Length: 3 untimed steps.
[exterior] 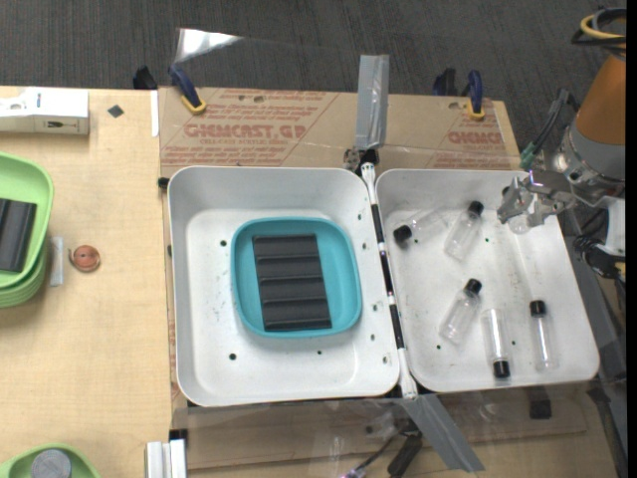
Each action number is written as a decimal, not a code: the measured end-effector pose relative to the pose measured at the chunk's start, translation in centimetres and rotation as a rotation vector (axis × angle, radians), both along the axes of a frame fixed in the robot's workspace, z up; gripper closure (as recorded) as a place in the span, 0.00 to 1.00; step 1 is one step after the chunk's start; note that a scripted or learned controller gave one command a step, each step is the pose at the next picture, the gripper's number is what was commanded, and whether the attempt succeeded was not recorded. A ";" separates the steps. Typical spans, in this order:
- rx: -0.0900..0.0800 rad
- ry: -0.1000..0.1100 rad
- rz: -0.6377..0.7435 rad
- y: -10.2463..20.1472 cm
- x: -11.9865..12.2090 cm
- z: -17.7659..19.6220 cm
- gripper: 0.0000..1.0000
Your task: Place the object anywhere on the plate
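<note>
So from the overhead camera my claw (525,203) is sitting over the far right corner of the right white plastic bin (582,366), and honestly I can't tell how wide it's open or whether it's got anything. Nearest clear plastic vial with a black cap (463,229) lies just left of it, long axis slanting away from the teal square plate (244,277) over in the left white bin (194,366). Count: five vials, one plate, two bins.

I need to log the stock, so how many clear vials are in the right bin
5, unless the gripper hides more: vials at upper left, upper middle, centre, lower middle and lower right of the right bin.
</note>
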State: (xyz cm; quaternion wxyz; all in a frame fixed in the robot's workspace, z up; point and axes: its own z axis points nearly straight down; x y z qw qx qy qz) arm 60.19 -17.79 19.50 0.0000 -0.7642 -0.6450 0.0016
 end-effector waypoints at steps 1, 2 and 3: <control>0.000 0.000 0.000 0.0 0.0 0.0 0.00; 0.000 0.000 -0.192 -0.6 -2.3 12.5 0.00; 0.000 0.001 -0.274 -2.7 4.6 24.5 0.00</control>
